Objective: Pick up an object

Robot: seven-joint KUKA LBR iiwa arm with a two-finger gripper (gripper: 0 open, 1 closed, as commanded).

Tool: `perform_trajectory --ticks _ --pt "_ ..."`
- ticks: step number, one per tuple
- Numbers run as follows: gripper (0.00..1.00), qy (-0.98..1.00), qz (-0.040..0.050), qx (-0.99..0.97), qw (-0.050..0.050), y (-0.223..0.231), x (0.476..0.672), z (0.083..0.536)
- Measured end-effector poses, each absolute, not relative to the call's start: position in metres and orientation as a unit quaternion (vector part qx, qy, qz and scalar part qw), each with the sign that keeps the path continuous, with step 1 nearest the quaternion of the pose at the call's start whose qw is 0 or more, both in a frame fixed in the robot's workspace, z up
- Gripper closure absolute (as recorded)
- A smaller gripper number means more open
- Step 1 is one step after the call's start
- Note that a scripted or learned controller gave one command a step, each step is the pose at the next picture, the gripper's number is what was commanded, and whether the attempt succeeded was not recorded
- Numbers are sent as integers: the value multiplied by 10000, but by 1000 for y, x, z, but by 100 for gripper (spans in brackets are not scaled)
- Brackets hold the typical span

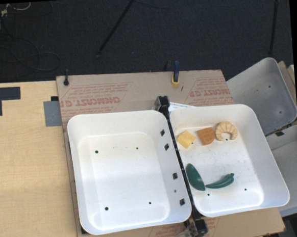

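**Four small pieces wait in the right bin**

Nearest, at the bottom of the frame, a dark clamp point(197, 229) grips the joined bin walls. Just above it, low and left in the right bin point(266, 147), lie two green pieces: a dark green leaf point(195, 177) hard against the divider and a long green pod point(221, 182) touching its lower end. Both look like light, stiff plastic toys, smooth and probably slippery. The pod is narrow, so I would close across its middle; the leaf lies flat and so close to the wall that a finger may not fit beside it.

Further up, along the top of the same bin, three pieces stand in a row: a yellow block point(186, 139), an orange block point(206, 136) just beside it, and a pale croissant point(226, 131) right of that. The blocks seem light and firm with flat sides, the easiest hold being across opposite faces. They sit close together, so a neighbour could get nudged. The croissant is curved and ridged; grip across its thick middle.

The left bin point(79, 146) fills the frame's centre left. Beyond both, at upper centre, a blue-and-yellow clamp point(175, 73) holds the cardboard point(110, 93). The gripper's state I cannot tell.
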State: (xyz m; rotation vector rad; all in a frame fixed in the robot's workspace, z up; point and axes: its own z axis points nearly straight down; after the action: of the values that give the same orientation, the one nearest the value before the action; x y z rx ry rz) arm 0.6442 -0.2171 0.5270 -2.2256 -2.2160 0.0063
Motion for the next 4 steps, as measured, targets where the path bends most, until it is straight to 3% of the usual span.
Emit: perform_trajectory --ticks 1,2,4 --pt "100 -7059 10 -7084 20 -214 614 538" --pt "100 -7105 -4 -7037 22 -112 547 539" --pt "100 -7055 14 -7087 4 -216 504 537"
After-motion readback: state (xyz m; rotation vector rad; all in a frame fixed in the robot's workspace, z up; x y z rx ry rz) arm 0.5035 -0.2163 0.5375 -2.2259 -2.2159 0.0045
